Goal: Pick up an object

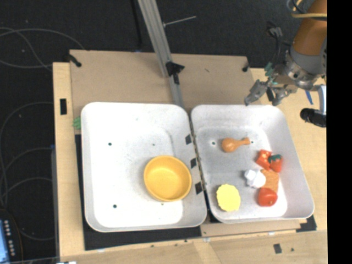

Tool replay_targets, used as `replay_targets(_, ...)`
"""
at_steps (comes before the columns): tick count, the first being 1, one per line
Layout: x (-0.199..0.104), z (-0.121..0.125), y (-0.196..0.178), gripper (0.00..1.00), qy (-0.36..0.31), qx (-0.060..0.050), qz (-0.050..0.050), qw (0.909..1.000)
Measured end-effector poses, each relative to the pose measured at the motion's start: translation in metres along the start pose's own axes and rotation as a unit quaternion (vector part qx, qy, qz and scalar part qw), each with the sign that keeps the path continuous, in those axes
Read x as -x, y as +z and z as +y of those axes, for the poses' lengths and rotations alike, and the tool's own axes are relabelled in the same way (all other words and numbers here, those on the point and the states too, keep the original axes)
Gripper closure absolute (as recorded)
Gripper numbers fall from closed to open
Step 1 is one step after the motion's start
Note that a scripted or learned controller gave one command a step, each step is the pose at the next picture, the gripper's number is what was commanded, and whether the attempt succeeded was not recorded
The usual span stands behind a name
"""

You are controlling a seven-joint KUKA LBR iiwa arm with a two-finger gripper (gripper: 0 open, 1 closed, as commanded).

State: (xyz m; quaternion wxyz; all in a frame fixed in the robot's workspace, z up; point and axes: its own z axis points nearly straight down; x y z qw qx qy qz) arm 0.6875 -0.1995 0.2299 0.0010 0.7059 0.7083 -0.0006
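The right bin [214, 120] holds an orange pear-shaped toy [235, 144], a red pepper-like toy [268, 160], a small white piece [254, 177], a red tomato-like toy [267, 197] and a yellow round toy [228, 197]. A yellow bowl [167, 177] sits in the left bin [110, 131]. My gripper [268, 92] hangs above the far right corner of the right bin, its fingers spread apart with nothing between them, well away from every toy.
A slanted metal post [159, 43] rises behind the bins and meets the bench near the seam between them. Brown bench board [121, 76] surrounds both bins. Cables lie on the dark floor at the left.
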Motion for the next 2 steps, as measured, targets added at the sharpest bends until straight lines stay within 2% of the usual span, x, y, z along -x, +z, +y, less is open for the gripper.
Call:
replay_targets(1, 0.001, 0.000, 0.000, 0.00, 0.000, 0.000, -0.001, 1.0000)
replay_targets(2, 0.005, -0.002, 0.042, 0.00, 0.002, -0.002, -0.001, 1.0000)
